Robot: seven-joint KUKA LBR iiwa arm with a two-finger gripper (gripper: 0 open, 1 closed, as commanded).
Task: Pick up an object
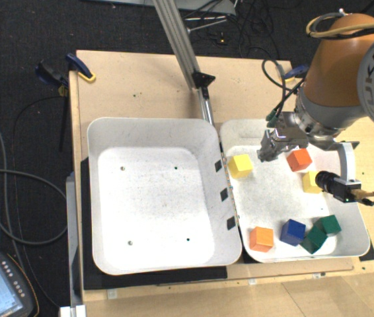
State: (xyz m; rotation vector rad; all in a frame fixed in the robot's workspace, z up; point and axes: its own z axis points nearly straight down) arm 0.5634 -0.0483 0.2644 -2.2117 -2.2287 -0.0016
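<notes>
In the right bin (260,197) lie several small blocks. A yellow block (240,165) rests near the bin's left wall. An orange-red block (299,160) sits just right of my gripper (267,152), which hangs low over the bin's upper part, between those two blocks. A second yellow block (310,182) is partly hidden behind a black part of the arm. Along the front edge sit an orange block (261,238), a blue block (293,232) and two green blocks (322,232). I see nothing between the fingers.
The left bin (108,197) stands beside the right one, sharing a divider edge. A slanted metal pole (177,32) crosses above the bench at the back. Cables and clamps lie at the bench's rear corners.
</notes>
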